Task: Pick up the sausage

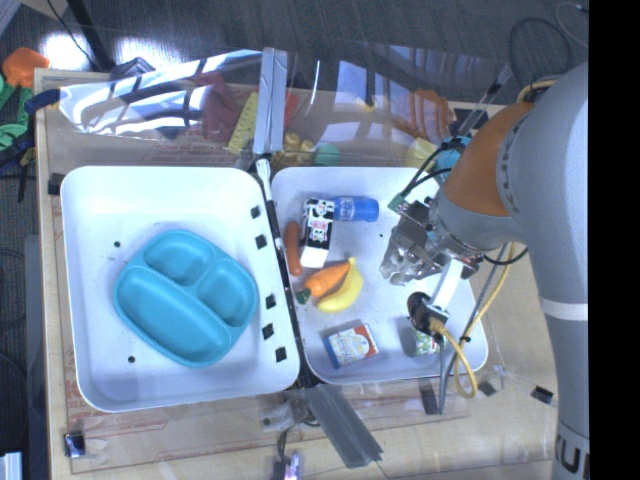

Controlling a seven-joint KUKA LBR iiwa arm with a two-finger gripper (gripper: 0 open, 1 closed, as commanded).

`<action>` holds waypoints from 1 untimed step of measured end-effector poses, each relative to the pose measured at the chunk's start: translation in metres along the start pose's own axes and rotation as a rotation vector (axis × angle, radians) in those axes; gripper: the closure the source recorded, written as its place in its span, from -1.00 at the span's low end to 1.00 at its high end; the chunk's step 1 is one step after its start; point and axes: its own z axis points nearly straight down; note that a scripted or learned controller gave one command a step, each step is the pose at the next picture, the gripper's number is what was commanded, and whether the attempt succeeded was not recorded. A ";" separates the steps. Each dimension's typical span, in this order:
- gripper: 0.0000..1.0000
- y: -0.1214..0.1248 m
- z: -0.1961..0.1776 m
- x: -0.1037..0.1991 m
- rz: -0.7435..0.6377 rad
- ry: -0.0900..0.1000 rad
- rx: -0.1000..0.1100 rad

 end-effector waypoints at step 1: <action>1.00 -0.003 -0.071 0.012 0.177 -0.001 -0.005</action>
